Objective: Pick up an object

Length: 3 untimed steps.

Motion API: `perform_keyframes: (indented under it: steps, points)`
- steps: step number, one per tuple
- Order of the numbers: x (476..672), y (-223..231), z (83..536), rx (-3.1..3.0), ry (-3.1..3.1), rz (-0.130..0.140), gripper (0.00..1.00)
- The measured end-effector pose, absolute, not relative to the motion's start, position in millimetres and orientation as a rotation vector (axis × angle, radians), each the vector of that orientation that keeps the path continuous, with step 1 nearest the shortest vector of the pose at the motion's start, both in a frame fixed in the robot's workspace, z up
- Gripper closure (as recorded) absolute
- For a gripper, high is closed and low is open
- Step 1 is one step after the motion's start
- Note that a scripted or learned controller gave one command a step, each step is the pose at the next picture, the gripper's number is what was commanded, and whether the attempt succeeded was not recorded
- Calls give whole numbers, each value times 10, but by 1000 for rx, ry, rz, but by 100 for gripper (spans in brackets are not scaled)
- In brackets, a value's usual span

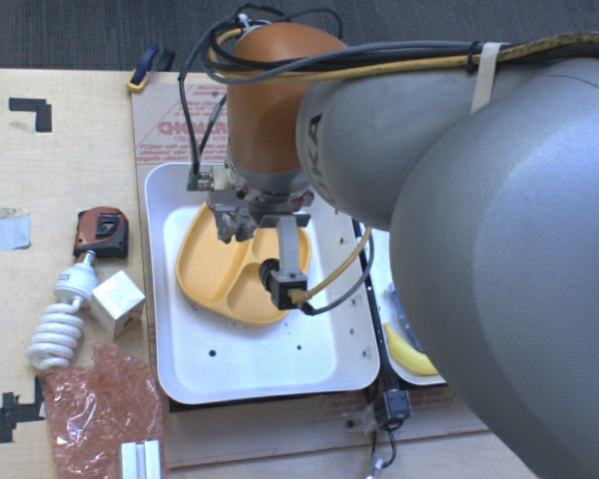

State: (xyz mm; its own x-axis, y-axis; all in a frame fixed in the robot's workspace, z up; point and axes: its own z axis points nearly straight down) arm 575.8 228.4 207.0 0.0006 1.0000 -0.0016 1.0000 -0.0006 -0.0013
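The gripper [242, 226] hangs low over the yellow divided plate [208, 267]; I cannot tell how far it is open or whether it grips anything. The plate lies in the far part of the left white bin [180, 372]. It seems to be light, stiff, smooth plastic, so the thin rim or the inner divider is the better hold.

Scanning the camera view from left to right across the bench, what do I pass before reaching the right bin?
Spiral light bulb → white cube → yellow divided plate in the left bin → banana. The tape measure overlaps bulb and cube, so it is left out.
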Motion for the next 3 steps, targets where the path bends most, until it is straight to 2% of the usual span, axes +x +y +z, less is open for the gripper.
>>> perform_keyframes:
  steps: [1,2,3]
  points:
    - [4914,1887,2123,2225,2219,-3,100]
    - [4775,2269,2217,2222,2221,-2,100]
    - [4775,2140,1870,2224,2220,-4,100]
